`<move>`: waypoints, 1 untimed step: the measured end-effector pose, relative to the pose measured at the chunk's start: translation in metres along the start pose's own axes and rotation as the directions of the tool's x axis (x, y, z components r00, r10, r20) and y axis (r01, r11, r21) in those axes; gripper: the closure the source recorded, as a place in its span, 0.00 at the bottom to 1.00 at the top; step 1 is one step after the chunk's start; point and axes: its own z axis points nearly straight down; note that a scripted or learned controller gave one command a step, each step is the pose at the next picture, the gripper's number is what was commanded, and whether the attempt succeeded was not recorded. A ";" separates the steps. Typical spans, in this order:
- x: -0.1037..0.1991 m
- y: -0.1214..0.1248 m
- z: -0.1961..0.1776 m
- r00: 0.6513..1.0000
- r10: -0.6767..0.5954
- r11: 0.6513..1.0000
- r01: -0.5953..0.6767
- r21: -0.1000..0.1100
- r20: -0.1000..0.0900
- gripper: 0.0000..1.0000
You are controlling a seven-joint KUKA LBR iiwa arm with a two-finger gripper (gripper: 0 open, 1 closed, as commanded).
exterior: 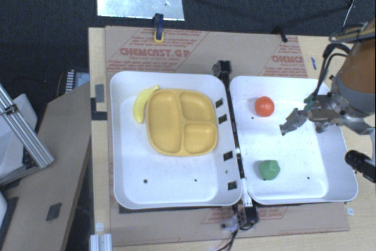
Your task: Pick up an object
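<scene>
Gripper (292, 124) blurred over right bin (294, 185), banana (141, 104) half behind plate (179, 122)

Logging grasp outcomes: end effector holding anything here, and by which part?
Nothing held. The end effector hangs over the right bin, apart from the orange ball and green object.

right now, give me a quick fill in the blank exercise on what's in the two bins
1. The yellow divided plate lies in the ____ bin.
2. The banana lies against the plate's ____ edge.
3. The orange ball shares the right bin with a ____ object.
4. The gripper hangs over the ____ bin.

Missing words: left; left; green; right
</scene>
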 end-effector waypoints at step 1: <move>0.000 0.002 -0.005 1.000 -0.002 1.000 0.002 -0.010 0.001 0.00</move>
